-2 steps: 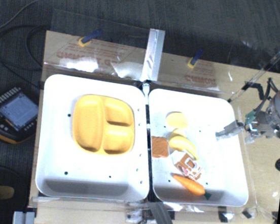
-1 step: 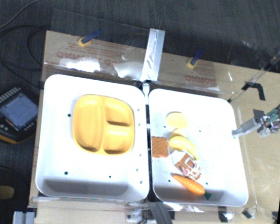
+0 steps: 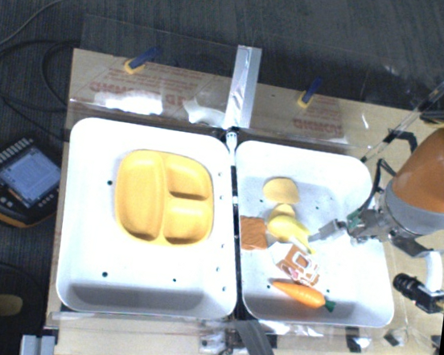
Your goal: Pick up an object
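Two white bins (image 3: pixel 71 275) are borne by the surface; end effector (image 3: pixel 330 230) is observed beside the banana (image 3: pixel 290 229), finger state undeterminable.

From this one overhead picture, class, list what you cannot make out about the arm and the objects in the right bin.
- Gripper: too small and blurred to tell fingers open or shut.
- Arm: cut off by the view's right edge.
- Brown piece: partly covered by the banana; its identity is unclear.
- Red-and-white packet: print too small to read.
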Robot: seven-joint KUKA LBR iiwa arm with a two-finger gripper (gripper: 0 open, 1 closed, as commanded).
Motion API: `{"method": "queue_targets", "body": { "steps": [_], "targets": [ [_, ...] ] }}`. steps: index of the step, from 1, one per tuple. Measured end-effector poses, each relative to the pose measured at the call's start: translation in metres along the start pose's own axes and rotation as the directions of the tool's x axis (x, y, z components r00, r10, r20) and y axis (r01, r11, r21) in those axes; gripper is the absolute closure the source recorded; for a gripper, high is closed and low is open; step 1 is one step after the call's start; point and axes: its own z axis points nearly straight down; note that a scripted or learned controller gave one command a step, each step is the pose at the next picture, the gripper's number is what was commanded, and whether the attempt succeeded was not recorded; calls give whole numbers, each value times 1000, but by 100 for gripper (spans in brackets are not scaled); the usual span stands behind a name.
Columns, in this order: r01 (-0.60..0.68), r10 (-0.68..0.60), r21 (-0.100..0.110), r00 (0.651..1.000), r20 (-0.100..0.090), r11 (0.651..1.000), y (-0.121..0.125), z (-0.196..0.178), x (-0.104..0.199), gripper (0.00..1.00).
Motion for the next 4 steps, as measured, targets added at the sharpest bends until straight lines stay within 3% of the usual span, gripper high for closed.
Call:
{"method": "queue_targets", "body": {
  "steps": [1,2,3,4],
  "targets": [
    [363,-363,-2,932,2,932,14,-51,31,0],
    [298,-298,-13,955,11,954,28,53,58,0],
    [297,-297,-16,955,12,955,29,43,58,100],
    [162,-162,0,987,1,987,35,-40,140,100]
  ]
}}
